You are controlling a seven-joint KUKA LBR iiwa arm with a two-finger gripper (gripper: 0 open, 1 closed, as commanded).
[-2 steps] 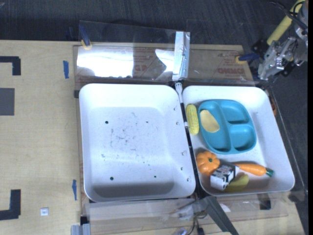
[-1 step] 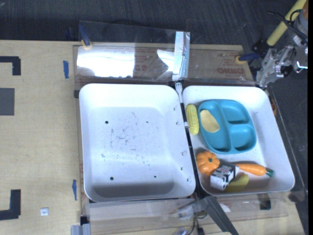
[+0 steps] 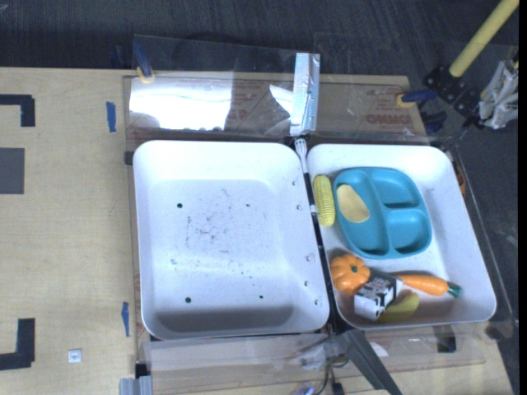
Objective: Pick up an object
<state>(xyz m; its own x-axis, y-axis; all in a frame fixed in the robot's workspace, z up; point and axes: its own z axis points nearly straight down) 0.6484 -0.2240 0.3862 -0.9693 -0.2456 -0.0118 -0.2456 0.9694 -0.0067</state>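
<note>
**Status: pick not yet made, on this evidence.**

1. Near edge, right bin (image 3: 471, 245): a small white-and-black box-like item (image 3: 373, 296) sits at the front wall, touching a yellow-green piece (image 3: 404, 305), poss. a toy banana; type uncertain. Toy carrot (image 3: 424, 285) lies just behind them, tip pointing right. Toy pumpkin (image 3: 349, 272) sits to their left, close to the divider between the 2 bins.
2. Mid right bin: blue divided plate (image 3: 394, 216) lies flat, w/ a yellow piece (image 3: 354, 205) in its left compartment. Toy corn cob (image 3: 324, 200) lies lengthwise between the plate and the divider, just beside both.
3. Left bin (image 3: 142, 220): white floor w/ dark specks.
4. Far side: clear plastic sheeting (image 3: 247, 97) behind the bins; yellow pole (image 3: 486, 30) w/ black clamp at the far right, off the bench.

**Assessment.** All 6 candidate objects rest on the bin floor or in the plate; none is raised, tilted as if lifted, or between fingers. Judged: 0 of the task done. Approach, descent, closure and lift all remain.

**Arm pose / grip state:** cannot tell from this view. No contact w/ any object is evident.

**Note.** Front cluster is tightly packed; the corn cob and carrot look the better-separated targets.
</note>
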